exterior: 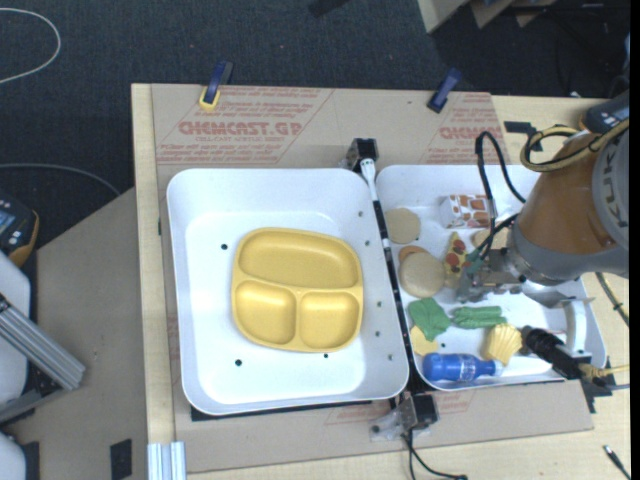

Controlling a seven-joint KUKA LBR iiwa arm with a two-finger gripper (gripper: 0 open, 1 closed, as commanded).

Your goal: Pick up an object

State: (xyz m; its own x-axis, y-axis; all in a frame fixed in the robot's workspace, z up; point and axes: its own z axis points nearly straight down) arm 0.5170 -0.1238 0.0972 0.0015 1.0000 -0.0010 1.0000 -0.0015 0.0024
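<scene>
Several toys (450, 318) beneath gripper (478, 280)

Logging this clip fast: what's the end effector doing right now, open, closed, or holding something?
End effector: low in the right bin among the toy food; open or closed cannot be told, and no object is seen held.

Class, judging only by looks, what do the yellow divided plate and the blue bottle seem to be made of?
Yellow divided plate: probably moulded plastic, matte, with an even colour and soft rounded compartment edges.
Blue bottle: likely plastic too, glossier, with a pale highlight along its side. It is too small to be sure.
</scene>
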